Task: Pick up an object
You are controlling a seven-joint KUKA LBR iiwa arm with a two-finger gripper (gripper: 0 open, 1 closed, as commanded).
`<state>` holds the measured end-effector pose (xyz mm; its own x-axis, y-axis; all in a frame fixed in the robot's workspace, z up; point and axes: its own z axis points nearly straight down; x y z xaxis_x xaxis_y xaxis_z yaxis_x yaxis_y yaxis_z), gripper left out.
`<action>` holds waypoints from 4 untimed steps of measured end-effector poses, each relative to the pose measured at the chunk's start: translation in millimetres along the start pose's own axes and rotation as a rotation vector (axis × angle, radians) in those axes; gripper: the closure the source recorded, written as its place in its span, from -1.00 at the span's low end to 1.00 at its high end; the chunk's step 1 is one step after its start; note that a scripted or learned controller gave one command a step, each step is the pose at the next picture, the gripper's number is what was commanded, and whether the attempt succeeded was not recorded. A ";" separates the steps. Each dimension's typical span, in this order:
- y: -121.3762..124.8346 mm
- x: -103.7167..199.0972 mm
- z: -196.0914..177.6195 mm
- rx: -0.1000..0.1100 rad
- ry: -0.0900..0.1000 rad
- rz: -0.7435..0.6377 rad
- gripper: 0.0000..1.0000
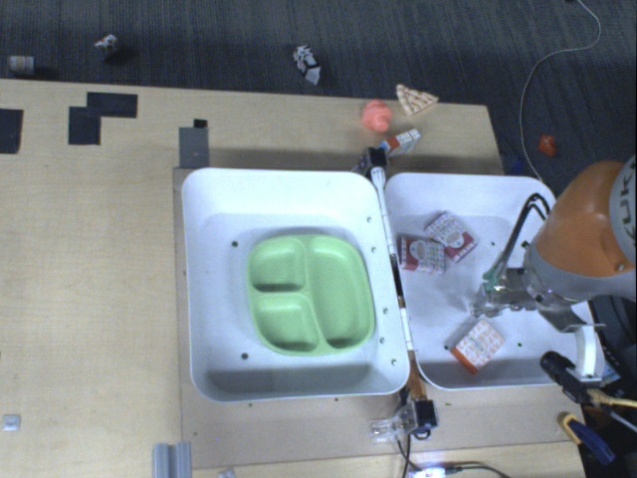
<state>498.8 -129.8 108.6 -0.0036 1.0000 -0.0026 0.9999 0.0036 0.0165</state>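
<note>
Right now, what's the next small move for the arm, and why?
Probably shift slightly toward the bin's near edge and descend: the hand hangs in the right bin just above the orange-edged packet, not on it. Two more packets lie farther off.

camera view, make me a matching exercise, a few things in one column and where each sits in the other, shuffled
Things:
1. green divided tray
2. pink ball
3. small packet with an orange edge
4. pincer

Places:
A. on the bench beyond the bins
B. over the right bin, just above the packet
C. in the left bin
D. near the front of the right bin

Pairs: 1-C, 2-A, 3-D, 4-B
</note>
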 end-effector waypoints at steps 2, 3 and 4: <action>-9.8 41.1 21.3 0.006 -0.002 0.002 -1.00; -7.1 41.8 9.9 0.000 -0.002 0.000 1.00; 29.0 -39.5 21.7 0.007 0.000 0.001 1.00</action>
<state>528.3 -169.2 87.5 -0.0026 1.0000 -0.0030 1.0000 0.0026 0.0091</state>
